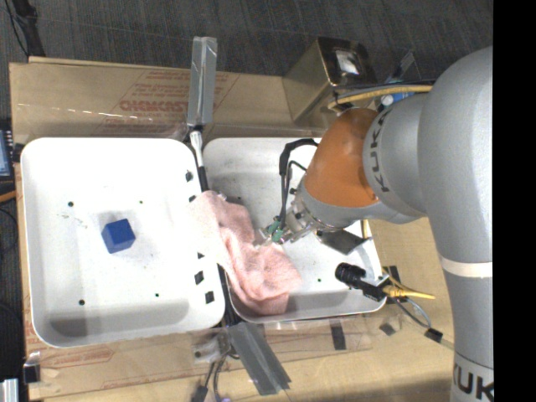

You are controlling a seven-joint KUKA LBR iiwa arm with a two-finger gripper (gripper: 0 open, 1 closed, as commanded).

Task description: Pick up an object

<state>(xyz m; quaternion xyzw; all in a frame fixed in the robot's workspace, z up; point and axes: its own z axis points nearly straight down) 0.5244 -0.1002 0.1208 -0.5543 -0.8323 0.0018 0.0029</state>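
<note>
**Camera view: reach made, lift not yet shown**

Camera view has the gripper (pixel 280 231) low in the right bin (pixel 251 153), at the pink cloth (pixel 255 262). I cannot tell whether anything is grasped. A blue cube (pixel 118 234) sits in the left bin (pixel 50 166). Lifting remains.

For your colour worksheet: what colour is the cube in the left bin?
Blue; the cube shows best in the camera view.

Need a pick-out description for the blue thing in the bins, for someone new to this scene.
Of the two shallow white bins, take the left white bin, away from the grey arm. The small blue cube sits alone on its floor, left of centre. The crumpled pink cloth lies in the other bin.
</note>
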